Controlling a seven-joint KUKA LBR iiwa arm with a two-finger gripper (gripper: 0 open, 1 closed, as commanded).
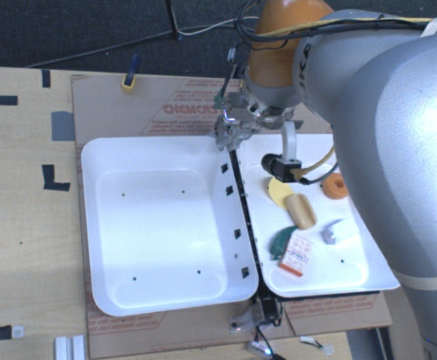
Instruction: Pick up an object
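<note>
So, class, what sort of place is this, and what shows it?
Probably a robotics lab bench: a KUKA arm reaching over two white bins, and dark tape marks on the benchtop.

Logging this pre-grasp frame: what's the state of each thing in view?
gripper: over the far end of the shared wall.
orange object: in the right bin, partly hidden.
yellow object: lying, touching the tan roll.
tan roll: on its side.
green object: against the packet.
packet: lying flat.
grey object: lying apart.
</note>
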